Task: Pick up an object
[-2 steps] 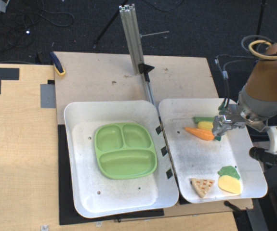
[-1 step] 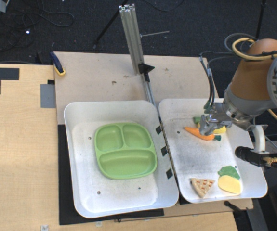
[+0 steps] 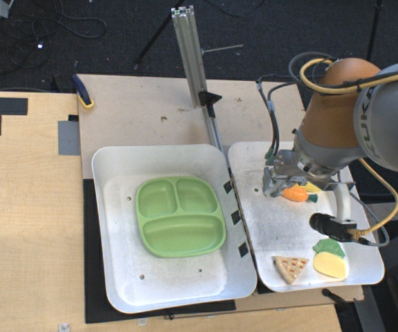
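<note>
From my remote station, I watch the gripper [image 3: 279, 185] hang low in the right bin [image 3: 268, 254] just beside the toy carrot [image 3: 295, 194], nothing lifted yet; whether its fingers are apart or together I cannot tell.

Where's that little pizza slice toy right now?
The pizza slice toy lies in the right bin, near its front edge, just left of the yellow pineapple toy.

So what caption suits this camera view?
Gripper low in right bin beside toy carrot; green divided plate in left bin.
</note>
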Robot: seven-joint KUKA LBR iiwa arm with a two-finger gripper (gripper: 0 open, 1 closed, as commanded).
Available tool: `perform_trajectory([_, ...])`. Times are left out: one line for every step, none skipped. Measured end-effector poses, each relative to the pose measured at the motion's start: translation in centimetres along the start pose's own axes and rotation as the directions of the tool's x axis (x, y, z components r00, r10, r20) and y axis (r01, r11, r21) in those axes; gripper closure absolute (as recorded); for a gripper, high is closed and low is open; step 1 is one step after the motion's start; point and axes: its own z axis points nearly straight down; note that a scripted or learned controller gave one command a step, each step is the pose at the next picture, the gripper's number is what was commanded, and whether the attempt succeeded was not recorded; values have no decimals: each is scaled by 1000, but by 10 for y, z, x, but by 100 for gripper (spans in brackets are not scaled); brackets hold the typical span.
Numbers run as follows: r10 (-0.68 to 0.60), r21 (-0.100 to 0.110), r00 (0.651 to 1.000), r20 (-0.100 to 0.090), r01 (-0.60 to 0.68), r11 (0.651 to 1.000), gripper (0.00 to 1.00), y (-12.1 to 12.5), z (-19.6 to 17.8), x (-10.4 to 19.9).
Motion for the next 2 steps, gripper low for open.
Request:
perform_trajectory([0, 0, 1000, 0, 0, 1000, 100, 9, 8, 52])
perform_trajectory([0, -1, 1000, 1, 0, 1000, 100, 18, 11, 101])
